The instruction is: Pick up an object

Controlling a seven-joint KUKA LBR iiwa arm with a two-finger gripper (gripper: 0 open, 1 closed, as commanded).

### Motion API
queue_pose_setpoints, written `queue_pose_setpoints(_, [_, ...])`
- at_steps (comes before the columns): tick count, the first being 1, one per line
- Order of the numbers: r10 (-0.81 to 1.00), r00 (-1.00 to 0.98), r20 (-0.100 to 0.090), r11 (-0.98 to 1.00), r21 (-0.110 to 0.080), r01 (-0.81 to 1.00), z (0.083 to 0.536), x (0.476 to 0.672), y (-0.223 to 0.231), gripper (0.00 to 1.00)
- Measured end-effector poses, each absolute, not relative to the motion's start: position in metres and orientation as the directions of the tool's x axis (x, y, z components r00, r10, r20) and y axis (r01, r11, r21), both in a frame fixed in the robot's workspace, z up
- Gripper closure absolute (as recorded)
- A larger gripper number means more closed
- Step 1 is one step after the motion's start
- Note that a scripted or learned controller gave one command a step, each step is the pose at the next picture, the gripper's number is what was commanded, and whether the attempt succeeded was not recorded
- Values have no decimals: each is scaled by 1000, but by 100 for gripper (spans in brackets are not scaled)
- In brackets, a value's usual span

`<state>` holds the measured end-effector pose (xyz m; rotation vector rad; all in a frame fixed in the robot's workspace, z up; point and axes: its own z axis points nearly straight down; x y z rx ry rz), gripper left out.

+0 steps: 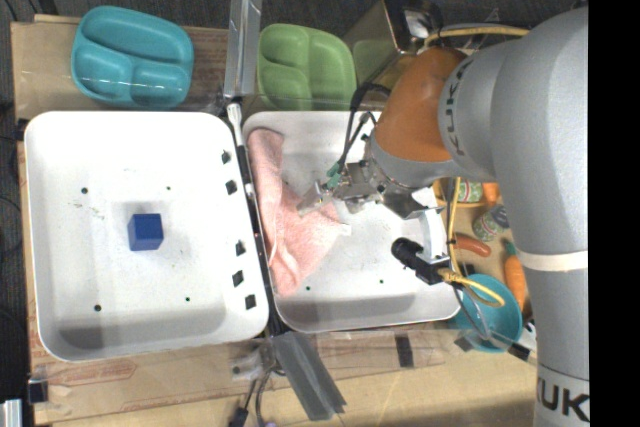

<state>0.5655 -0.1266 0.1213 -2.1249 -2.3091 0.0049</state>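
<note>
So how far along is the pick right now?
Done: the arm has reached into the right bin, and the gripper sits at the pink cloth. In hand: nothing visibly lifted; the cloth lies on the bin floor. Left: grasp and lift. The blue cube sits untouched in the left bin.

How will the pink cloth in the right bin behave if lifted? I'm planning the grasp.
The pink cloth lies rumpled and folded, so it is probably floppy and would drape from the tool. It looks thin, so likely light and unlikely to roll.
</note>
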Motion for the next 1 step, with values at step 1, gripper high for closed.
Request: queue_pose_setpoints(1, [991, -137, 0, 137, 0, 991, 92, 593, -125, 0])
